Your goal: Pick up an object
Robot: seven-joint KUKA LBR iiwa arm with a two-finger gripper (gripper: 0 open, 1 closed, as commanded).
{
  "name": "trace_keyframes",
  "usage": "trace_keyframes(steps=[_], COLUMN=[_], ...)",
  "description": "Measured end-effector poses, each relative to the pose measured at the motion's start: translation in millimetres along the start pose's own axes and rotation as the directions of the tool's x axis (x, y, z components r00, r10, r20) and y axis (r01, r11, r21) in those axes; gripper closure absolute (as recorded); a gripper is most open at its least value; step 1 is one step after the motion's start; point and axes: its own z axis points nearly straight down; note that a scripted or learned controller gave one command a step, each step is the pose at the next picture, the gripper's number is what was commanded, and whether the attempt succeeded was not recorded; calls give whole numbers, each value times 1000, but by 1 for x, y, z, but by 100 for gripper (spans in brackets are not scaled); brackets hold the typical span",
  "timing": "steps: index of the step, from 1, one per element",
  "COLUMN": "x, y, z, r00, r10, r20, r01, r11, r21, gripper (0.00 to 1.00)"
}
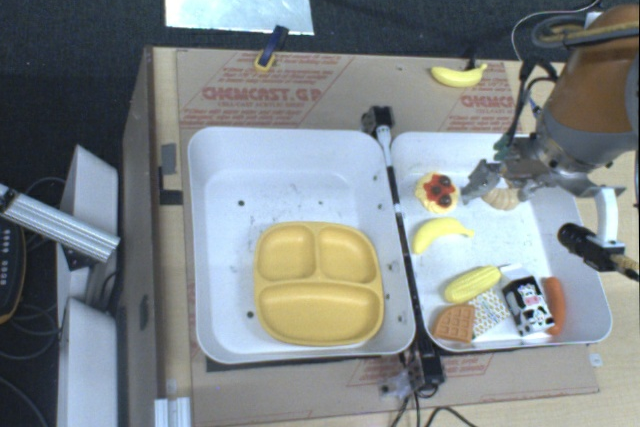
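I see my gripper (497,177) low over the right bin (590,320), fingers parted, gripping nothing I can make out. A tan shell-like piece (503,199) lies just at its 5 o'clock, right beside the fingertips. The small tart (437,192) sits near at 9 o'clock.

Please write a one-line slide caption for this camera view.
Gripper poised over a beige item in the right bin; yellow tray in the left bin.

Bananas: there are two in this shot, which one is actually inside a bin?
The banana in the right bin, beside the divider below the tart. The other banana lies on the cardboard beyond the bins.
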Motion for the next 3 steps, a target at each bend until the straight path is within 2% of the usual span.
trace_keyframes(steps=[1,2,3], x=[-5,3,16], y=[-80,-24,103], z=[79,133,131], r00=[1000,1000,1000], r10=[3,1,-2], r20=[0,0,1], r01=[-3,-1,2], r11=[1000,1000,1000], r21=[2,0,-3], gripper=[0,0,0])
